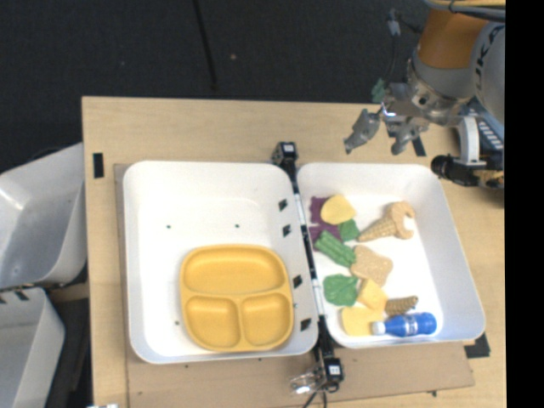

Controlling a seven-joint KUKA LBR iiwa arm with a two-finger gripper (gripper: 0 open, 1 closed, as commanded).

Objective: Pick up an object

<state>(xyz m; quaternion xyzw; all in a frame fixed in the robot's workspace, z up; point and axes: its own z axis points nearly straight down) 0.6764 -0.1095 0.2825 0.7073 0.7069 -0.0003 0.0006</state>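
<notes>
From the camera above the bench, the gripper (387,138) hangs over bare bench just beyond the far rim of the right bin (450,219), its fingers spread apart and nothing between them — probably a hover before the reach down. The candidates crowd that bin's left side: an ice-cream cone (389,223), a yellow piece (337,209), green pieces (335,249) and a blue bottle (407,325). The left bin (153,228) holds a yellow divided tray (236,297), well apart from the arm.

A robotics lab: a plain wooden table (212,126) against black backdrop carries two white bins (144,228) clipped together, with an industrial arm (450,41) overhead.
</notes>
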